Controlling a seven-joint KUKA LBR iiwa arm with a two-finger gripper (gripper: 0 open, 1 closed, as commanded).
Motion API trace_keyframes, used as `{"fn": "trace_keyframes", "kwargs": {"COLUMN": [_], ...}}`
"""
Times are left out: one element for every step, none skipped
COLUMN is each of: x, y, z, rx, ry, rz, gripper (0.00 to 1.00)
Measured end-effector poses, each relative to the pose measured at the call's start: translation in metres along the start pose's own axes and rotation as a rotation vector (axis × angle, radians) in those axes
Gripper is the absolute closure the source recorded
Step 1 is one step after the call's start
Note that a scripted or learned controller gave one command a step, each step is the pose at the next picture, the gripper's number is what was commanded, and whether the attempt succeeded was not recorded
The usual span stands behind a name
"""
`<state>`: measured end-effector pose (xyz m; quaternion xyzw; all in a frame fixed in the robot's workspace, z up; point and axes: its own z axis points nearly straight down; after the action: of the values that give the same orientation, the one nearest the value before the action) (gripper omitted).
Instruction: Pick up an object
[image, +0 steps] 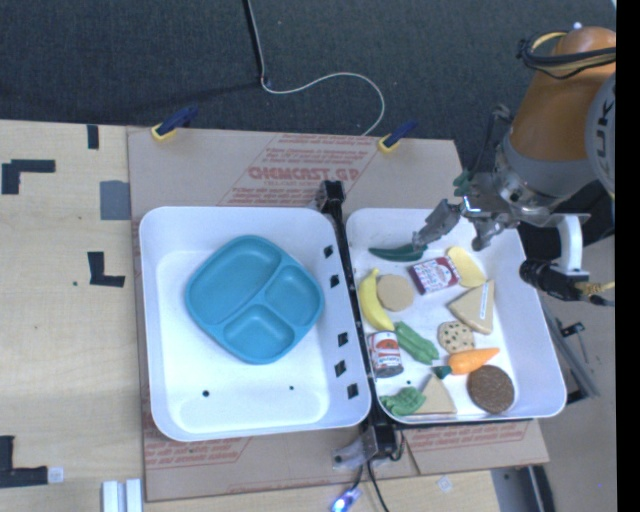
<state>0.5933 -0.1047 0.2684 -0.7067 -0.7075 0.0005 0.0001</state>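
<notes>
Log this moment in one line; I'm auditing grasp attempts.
gripper: open, above right bin far end | holding: nothing | nearest: green chili | blue plate: left bin

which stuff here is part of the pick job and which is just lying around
In play: the tool above the right bin; the toy food in that bin, such as the banana, carrot, cookie and small can.

Lying about: the blue divided plate in the left bin; the white cable; two clamps.

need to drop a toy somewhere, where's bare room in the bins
Left bin: bare floor all round the blue plate, widest along the near wall. Right bin is crowded from banana to cookie; a bare strip runs along its right wall.
</notes>
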Motion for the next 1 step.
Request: {"fn": "trace_keyframes", "kwargs": {"x": [0.0735], "y": [-0.0572], "z": [-0.0085], "rx": [0.003], "ry": [0.004], "rz": [-0.007], "gripper": [0.00]}}
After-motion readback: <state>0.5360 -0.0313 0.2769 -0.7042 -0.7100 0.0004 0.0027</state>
